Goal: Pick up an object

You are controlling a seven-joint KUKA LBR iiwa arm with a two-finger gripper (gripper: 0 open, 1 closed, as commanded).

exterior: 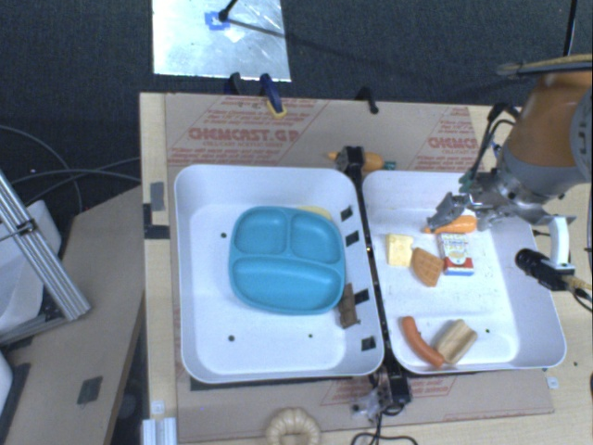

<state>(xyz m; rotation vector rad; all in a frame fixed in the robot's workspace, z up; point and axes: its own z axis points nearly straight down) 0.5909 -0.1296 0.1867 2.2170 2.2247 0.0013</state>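
While two bins [208,276] sit adjacent, one blue tray [285,258] rests inside.

Bench [306,119]: brown board top with red printed lettering along far side. Two shallow white bins side by side directly on it, left bin [199,286] and right bin [537,318], walls touching at centre. Braided ring [294,426] at near edge.
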